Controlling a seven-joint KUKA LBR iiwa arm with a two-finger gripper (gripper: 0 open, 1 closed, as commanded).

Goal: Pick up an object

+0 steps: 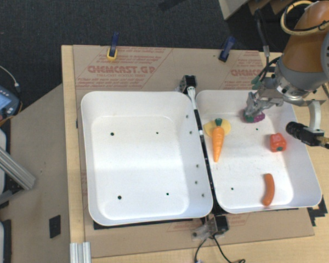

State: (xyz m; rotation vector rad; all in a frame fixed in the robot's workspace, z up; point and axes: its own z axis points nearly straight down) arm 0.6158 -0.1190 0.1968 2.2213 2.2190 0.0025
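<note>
- The arm (307, 43) comes in from about two o'clock, grey with its orange band uppermost, and bends down over the back of the right bin (296, 196).
- Its claw (256, 109) is low at roughly twelve o'clock in that bin, right over a small purple and green thing (256, 116) that lies on the bin floor.
- The claw's tips are at that thing on both sides; whether they are clenched on it or merely set around it cannot be told.
- A carrot (217, 142) lies near the bin's nine o'clock edge, close to the divider, its green top towards twelve o'clock and its point towards six.
- A yellow piece (210, 128) sits under the carrot's top end, touching it.
- A red pepper (278, 142) rests at about three o'clock, well apart from the carrot.
- A sausage (268, 189) lies at about five o'clock, near the front rim.
- The left bin (98, 201) stands just beside the right one, at its nine o'clock.
</note>
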